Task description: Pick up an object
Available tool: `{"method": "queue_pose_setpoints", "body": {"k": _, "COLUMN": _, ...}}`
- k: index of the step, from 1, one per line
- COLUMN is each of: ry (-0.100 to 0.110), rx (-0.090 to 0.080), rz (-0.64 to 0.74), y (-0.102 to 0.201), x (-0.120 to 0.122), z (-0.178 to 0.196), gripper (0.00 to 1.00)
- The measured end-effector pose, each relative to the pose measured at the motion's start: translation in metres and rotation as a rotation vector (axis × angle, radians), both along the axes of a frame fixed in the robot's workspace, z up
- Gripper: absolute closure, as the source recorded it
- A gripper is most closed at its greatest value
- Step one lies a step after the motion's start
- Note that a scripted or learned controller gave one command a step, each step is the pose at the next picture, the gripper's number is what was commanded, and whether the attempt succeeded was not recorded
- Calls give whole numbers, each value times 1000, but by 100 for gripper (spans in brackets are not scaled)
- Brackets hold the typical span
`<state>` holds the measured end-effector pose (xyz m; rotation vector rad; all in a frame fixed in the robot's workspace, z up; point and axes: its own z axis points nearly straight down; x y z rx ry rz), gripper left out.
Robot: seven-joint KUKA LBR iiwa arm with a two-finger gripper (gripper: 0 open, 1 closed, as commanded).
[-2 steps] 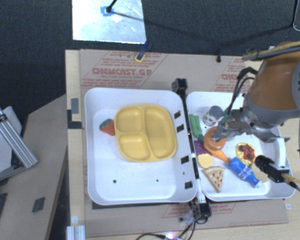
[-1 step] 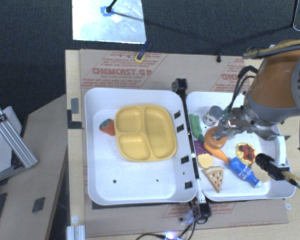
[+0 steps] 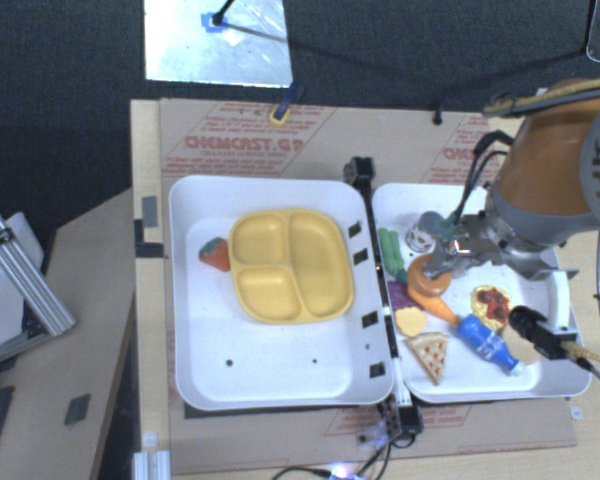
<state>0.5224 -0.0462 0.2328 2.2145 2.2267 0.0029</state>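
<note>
Down at the bottom edge, a little clump of wires and a connector [image 3: 385,433] is sitting right where the two bins meet. Just above that, in the right bin [image 3: 560,383], a pizza slice toy [image 3: 430,354] is lying near the front wall, with a blue bottle [image 3: 488,343] lying tilted beside it on the right. A small pale yellow disc [image 3: 410,321] is resting just above the pizza, and an orange carrot-looking piece [image 3: 435,306] is stretching toward the bottle. A round red and yellow toy [image 3: 491,304] is sitting a bit further right.

The left bin [image 3: 195,368] is holding a yellow divided plate [image 3: 285,266] around its middle, and a strawberry toy [image 3: 215,253] is sitting just off the plate's left edge.

Moving back in the right bin, the gripper [image 3: 442,266] is hanging over an orange round thing [image 3: 428,276] and looking like it's touching it, but honestly I can't tell how its pincer is set. A purple piece [image 3: 397,293] and a green piece [image 3: 391,248] are lying along the divider, and a small white cup-ish thing [image 3: 419,237] is sitting just behind.

Further back, the brown cardboard sheet [image 3: 250,138] is sticking out under both bins, and a shiny metal plate [image 3: 218,28] is lying on the dark floor beyond.
</note>
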Motion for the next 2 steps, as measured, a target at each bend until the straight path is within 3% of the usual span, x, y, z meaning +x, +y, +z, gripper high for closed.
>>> {"method": "queue_pose_setpoints", "body": {"k": 1, "ry": 2, "rx": 0, "rz": -4, "y": -2, "x": -7, "z": -19, "gripper": 100}}
{"method": "queue_pose_setpoints", "body": {"k": 2, "ry": -1, "rx": 0, "rz": 0, "y": 4, "x": 4, "z": -4, "gripper": 100}}
